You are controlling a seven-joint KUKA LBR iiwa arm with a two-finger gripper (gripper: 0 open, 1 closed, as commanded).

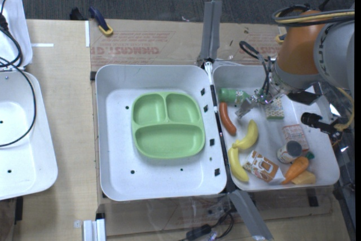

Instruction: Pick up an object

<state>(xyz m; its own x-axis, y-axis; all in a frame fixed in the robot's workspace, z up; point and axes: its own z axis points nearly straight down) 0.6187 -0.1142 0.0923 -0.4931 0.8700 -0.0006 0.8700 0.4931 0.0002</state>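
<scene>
Metal gripper [255,100] hanging low over the right bin [333,175], near its back left corner, under the grey arm [338,53] with its orange band [299,48]. Impossible telling how far open, or whether gripping anything. Lying nearest: green bottle [230,95], just left of the gripper, long axis running left-right. Lying just beyond, toward the front: sausage [227,118], slanting front-to-back, and 2 bananas [246,137] curving toward the near rim. Sitting well apart at the front right: carrot [297,169] and snack packet [261,166]. Resting in the left bin [113,178]: green plate [167,124]. Probably needing only a short shift left for the bottle, closing across its short axis.
</scene>
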